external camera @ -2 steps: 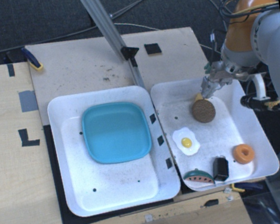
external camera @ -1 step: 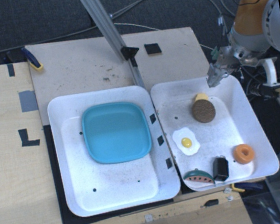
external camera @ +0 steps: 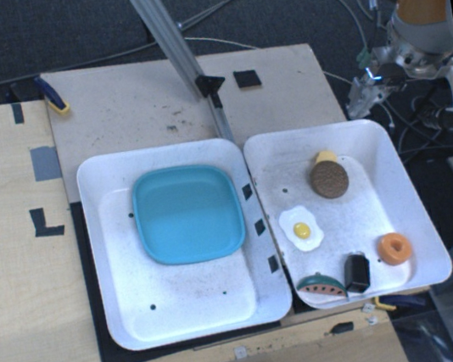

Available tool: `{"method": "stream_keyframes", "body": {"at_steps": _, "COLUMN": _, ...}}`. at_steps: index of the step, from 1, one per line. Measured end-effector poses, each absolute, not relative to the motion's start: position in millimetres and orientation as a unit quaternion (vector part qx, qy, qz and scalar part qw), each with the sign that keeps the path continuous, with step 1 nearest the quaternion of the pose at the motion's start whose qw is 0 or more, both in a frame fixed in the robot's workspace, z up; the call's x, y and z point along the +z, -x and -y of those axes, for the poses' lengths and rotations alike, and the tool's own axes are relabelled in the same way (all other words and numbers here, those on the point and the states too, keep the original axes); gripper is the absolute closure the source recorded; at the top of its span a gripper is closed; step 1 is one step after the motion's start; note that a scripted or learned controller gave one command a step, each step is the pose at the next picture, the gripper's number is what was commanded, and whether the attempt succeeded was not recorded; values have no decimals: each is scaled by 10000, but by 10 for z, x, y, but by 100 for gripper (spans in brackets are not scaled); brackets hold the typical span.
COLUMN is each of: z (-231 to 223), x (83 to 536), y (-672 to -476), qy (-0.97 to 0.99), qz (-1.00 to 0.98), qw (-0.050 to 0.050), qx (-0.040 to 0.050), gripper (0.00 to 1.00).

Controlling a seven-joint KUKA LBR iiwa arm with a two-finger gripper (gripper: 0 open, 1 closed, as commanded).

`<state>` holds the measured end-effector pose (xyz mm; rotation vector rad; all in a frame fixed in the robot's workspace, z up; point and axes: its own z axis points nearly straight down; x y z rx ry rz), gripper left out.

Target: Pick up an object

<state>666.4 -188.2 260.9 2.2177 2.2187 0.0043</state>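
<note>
The right bin holds several toy items. A brown round cookie lies near its far side, with a small yellow piece just behind it. A fried egg lies at the middle left, an orange donut at the near right, and a black block and a watermelon slice along the near edge. My gripper hangs outside the bin, beyond its far right corner, well away from every item and with nothing visibly held.
The left bin carries a blue square plate. A slanted metal pole rises behind the two bins. Cables lie on the dark floor at the top right near the arm.
</note>
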Motion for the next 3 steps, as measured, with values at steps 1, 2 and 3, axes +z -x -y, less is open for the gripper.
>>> {"method": "stream_keyframes", "body": {"at_steps": 1, "z": 1879, "x": 2581, "y": -6665, "qy": -7069, "qz": -7073, "qw": 0, "qx": -2, "gripper": 100}}
{"method": "stream_keyframes", "body": {"at_steps": 2, "z": 1266, "x": 2499, "y": -6570, "qy": -7054, "qz": -7088, "qw": -5, "qx": 3, "gripper": 100}}
{"method": "stream_keyframes", "body": {"at_steps": 3, "z": 833, "x": 2483, "y": -6517, "qy": -7058, "qz": -7084, "qw": -5, "qx": 1, "gripper": 100}}
